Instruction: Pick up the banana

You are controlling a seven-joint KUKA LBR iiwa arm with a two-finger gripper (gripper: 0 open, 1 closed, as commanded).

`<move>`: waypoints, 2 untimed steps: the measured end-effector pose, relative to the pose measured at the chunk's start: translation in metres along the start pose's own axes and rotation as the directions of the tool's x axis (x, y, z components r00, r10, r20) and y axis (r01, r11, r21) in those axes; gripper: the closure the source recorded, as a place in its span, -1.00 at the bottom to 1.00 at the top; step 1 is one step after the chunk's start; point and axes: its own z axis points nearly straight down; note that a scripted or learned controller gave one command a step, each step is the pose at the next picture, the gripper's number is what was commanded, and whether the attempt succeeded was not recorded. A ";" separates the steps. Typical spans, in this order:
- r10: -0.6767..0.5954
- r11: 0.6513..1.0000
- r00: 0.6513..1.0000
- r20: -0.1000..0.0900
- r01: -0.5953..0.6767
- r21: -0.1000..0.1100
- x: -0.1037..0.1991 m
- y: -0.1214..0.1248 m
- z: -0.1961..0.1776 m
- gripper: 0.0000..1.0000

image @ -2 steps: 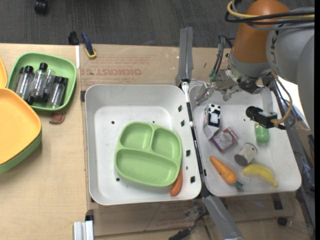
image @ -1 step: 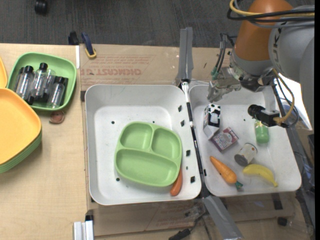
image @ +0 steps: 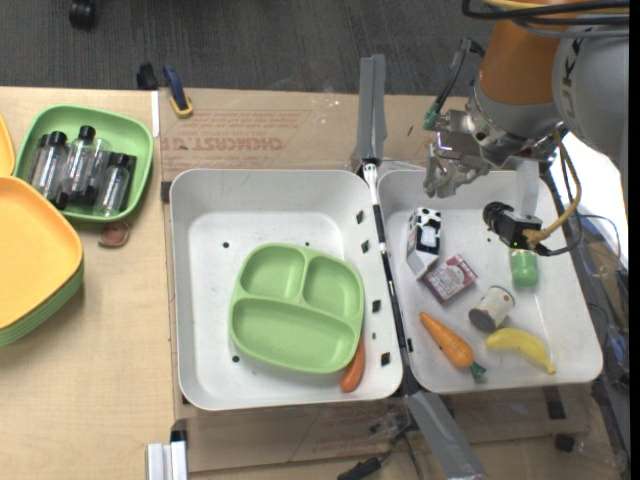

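The banana (image: 520,347) lies in the right bin's (image: 585,313) near right corner, just beside a small can (image: 491,309), with a carrot (image: 448,340) to its left. The gripper (image: 447,180) hangs over the bin's far left part, well apart from the banana, arm reaching down from the upper right. Whether it is open or closed cannot be told.
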 end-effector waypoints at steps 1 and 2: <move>0.420 0.907 0.907 0.002 -0.420 0.004 0.004 -0.051 0.027 1.00; 0.581 0.814 0.814 0.001 -0.581 0.001 -0.023 -0.124 -0.071 1.00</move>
